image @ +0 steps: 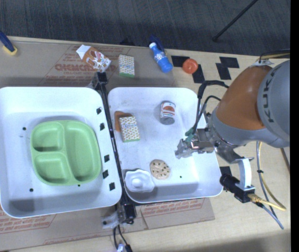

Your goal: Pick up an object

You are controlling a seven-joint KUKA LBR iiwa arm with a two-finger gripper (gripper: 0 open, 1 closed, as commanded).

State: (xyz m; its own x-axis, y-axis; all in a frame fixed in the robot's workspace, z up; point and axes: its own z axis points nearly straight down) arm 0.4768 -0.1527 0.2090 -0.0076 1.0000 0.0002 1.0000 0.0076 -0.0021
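Open floor mid-right bin — can, cookie, box ring it.

Illumination is even and moderately bright from overhead, though the two shallow white plastic bins read slightly overexposed, with their surface detail washed out. Shadows are soft and short, gathering along the inner bin walls. Overall sharpness is low: the small print on the brown cardboard sheet is illegible.
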